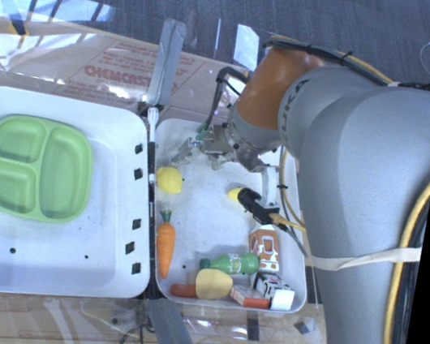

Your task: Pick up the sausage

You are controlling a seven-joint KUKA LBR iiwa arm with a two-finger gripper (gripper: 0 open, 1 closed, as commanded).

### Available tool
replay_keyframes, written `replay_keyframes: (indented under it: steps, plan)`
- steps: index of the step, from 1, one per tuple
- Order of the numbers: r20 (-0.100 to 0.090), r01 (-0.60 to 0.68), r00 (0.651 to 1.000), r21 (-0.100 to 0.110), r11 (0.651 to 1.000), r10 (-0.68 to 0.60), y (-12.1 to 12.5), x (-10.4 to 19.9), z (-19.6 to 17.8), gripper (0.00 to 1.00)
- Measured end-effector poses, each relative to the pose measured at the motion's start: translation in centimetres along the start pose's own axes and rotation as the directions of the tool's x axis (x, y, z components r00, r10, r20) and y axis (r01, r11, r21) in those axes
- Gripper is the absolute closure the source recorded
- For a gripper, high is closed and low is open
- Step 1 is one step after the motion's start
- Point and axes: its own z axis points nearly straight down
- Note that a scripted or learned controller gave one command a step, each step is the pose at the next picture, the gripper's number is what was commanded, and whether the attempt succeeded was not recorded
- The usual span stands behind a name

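Your sausage [183, 290] lies closest to you, flat against the near wall of the right bin [204, 221] and well apart from the jaws. Its right end is tucked under a yellow lump [214, 284]. The carrot [163, 250] runs along the bin's left wall and points down at the sausage's left end. So you have something crowding it on both sides.

Just right of the lump, a red box [248, 300] and a small white-and-black box [275, 291] fill the near right corner. A green bottle [233, 263] lies on its side right behind the lump. It touches an orange-and-white carton [266, 247] by the right wall.

Farther back, a lemon [169, 180] sits near the left wall. Beyond it, the arm [346, 174] reaches in from the right, with its jaws over the far end of this bin. You cannot tell how far open they are, or whether they have hold of anything.

The left bin [95, 245] alongside holds a green plate [37, 169] with three compartments, toward its far left corner.
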Motion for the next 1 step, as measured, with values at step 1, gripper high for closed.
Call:
replay_keyframes:
  steps: [1]
  plan:
    - [0.0,-0.22,0.975,-0.008,0.975,0.221,-0.12,-1.33,-0.29,0.0]
